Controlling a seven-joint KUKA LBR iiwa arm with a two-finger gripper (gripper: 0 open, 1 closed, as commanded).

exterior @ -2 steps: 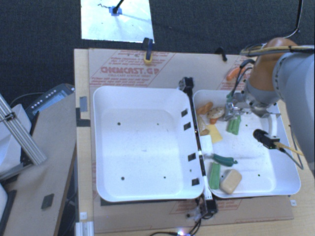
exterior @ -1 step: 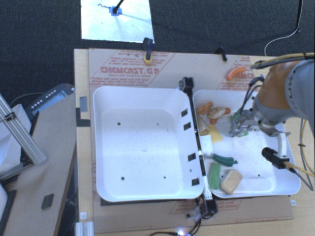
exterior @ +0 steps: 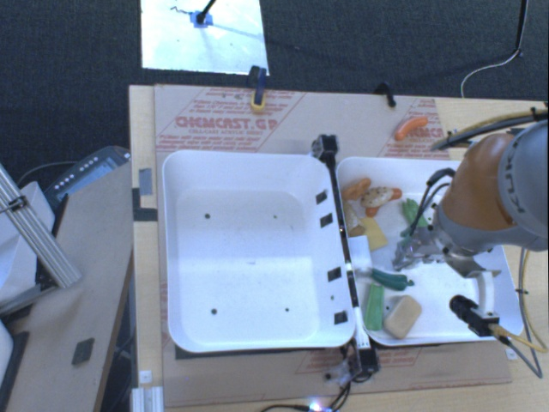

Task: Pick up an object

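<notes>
We see the gripper [exterior: 410, 251] low in the right bin [exterior: 506, 309], near a green pepper [exterior: 392, 278], can't tell its grip.

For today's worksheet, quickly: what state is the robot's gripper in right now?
Gripper: low in the right bin among the toy food; open, shut or holding something cannot be told.

The bench [exterior: 214, 110] — a tan board with red lettering — carries two white bins side by side: left bin [exterior: 249, 247], right bin [exterior: 429, 174]. An orange piece [exterior: 412, 128] lies behind the right bin.
</notes>
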